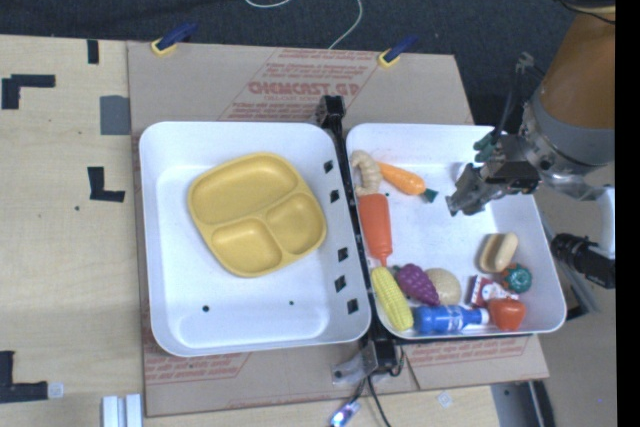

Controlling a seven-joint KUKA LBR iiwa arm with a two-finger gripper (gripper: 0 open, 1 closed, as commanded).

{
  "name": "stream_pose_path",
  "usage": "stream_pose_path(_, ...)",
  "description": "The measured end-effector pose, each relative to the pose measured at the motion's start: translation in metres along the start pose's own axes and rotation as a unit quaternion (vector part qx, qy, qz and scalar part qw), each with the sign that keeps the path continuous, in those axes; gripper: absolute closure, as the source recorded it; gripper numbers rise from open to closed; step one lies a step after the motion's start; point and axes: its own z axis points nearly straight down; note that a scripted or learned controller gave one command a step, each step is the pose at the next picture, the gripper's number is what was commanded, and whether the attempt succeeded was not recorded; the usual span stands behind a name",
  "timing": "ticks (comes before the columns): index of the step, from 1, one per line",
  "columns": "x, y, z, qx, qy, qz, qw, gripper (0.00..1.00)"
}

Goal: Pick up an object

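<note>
Nearest edge of the right bin (pixel 556 295) holds a row of toy food along its front wall: a yellow corn cob (pixel 391 298), a blue bottle (pixel 447 319) lying flat, a red tomato-like piece (pixel 508 313), w/ purple grapes (pixel 416 283) and a bread roll (pixel 497 251) just behind. Left bin (pixel 160 215) carries a yellow divided tray (pixel 258 213).

Further back, an orange-red sausage shape (pixel 376 225) lies along the right bin's left wall, w/ a carrot (pixel 403 179) beyond it near the back. The gripper (pixel 468 196) hangs over bare white floor in the bin's middle-right, between carrot and roll, touching neither. Nothing visible between the jaws; how far apart they stand is too dark to tell.

Step in hand, imo: approach, no pick made yet. No target is set; the carrot and the roll are the nearest candidates. Next move likely calls for shifting over one item, then descending and closing. The roll sits apart from its neighbours, so prob. the cleaner grab.

At the far side, cardboard (pixel 300 85) on the desk (pixel 60 245) underlies both bins.
</note>
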Motion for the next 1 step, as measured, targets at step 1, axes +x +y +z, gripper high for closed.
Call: stream_pose_path(1, 0.0749, 0.0008, -0.0179, -0.003, 0.0, -0.002, 1.0, 1.0)
